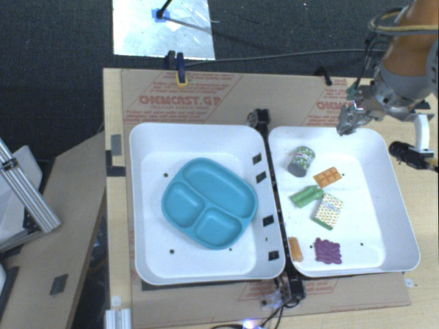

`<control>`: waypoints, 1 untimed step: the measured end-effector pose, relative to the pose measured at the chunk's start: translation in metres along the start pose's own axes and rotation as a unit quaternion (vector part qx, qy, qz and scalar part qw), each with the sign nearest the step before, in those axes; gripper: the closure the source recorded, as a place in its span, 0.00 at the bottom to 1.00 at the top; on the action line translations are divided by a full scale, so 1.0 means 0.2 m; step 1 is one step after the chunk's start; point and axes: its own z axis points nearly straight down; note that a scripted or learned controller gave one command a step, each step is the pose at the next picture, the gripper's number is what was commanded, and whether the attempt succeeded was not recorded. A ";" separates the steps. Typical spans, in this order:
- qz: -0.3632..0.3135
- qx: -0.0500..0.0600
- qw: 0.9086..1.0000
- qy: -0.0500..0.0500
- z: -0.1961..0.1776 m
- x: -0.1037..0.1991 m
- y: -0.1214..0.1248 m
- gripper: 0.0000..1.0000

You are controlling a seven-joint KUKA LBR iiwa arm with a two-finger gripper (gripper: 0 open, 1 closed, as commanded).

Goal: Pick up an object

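The right bin (391,204) holds several small items: a grey-green can (300,160) on its side, an orange waffle piece (327,177), a green block (306,197), a patterned white box (329,211), a purple grape bunch (327,251) and an orange stick (295,248) at the bin's left wall. My gripper (346,124) hangs above the far rim of the right bin, up and right of the can, apart from every item. Nothing shows between its fingers.
The left bin (154,252) holds a blue divided plate (209,202). Black clips (266,199) line the seam between the bins. A cable (274,55) crosses the cardboard at the back. A metal rail (24,190) lies at the left.
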 end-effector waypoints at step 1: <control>0.000 0.001 1.000 0.000 -0.01 0.24 -0.13 1.00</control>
